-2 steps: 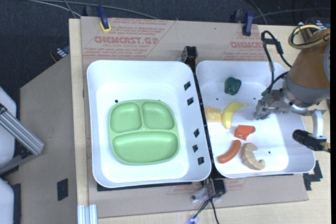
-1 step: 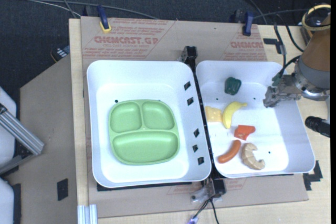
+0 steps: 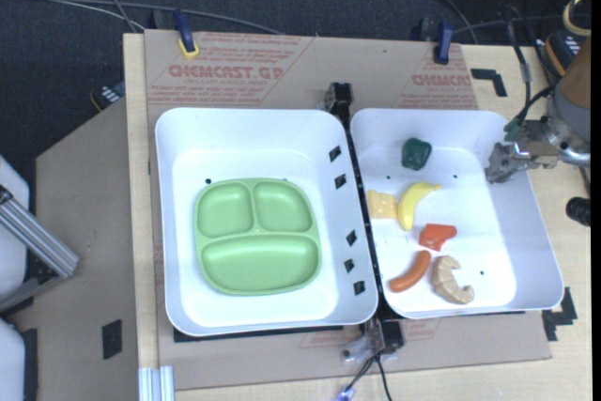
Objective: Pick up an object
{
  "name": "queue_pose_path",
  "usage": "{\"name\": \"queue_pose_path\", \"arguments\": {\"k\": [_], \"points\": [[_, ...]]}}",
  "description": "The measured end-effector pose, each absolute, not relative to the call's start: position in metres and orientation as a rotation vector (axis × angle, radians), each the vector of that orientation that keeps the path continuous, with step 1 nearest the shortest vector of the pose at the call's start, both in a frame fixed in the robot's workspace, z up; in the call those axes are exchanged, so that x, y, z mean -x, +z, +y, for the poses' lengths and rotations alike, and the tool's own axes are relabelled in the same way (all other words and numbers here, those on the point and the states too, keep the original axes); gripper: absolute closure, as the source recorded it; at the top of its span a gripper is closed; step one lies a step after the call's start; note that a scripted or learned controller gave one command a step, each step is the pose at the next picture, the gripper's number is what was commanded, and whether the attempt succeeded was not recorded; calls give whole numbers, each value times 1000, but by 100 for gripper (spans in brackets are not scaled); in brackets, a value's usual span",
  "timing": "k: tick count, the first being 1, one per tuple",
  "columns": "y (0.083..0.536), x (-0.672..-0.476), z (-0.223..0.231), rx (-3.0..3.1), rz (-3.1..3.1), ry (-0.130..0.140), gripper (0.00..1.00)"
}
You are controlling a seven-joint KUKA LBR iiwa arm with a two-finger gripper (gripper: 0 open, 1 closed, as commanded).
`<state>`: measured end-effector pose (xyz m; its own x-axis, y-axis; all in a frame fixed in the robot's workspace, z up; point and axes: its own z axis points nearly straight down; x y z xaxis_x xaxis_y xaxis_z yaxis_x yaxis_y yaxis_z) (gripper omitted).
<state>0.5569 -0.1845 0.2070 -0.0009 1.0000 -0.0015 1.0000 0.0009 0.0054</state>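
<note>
Two white bins [image 3: 178, 221], one green divided plate [image 3: 256, 236], six toy foods [image 3: 418, 198].

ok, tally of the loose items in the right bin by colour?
Green: 1, the dark green piece
Yellow: 2, the banana and the pale yellow block
Red/orange: 2, the red piece and the sausage
Tan: 1, the croissant
Total: 6

A green divided tray [image 3: 255, 235] lies in the left bin [image 3: 178, 155].

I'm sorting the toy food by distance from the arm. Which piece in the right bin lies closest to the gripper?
The dark green toy pepper. It lies at the bin's far end, level with the gripper; the yellow banana and the red piece lie further toward the near end.
</note>
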Motion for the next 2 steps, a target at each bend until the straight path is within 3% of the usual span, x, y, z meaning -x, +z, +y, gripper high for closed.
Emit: {"name": "queue_pose_path", "arguments": {"k": [1, 2], "points": [[261, -558, -185, -2215, 2219, 5, 100], [253, -543, -127, -2218, 2231, 1, 100]]}}
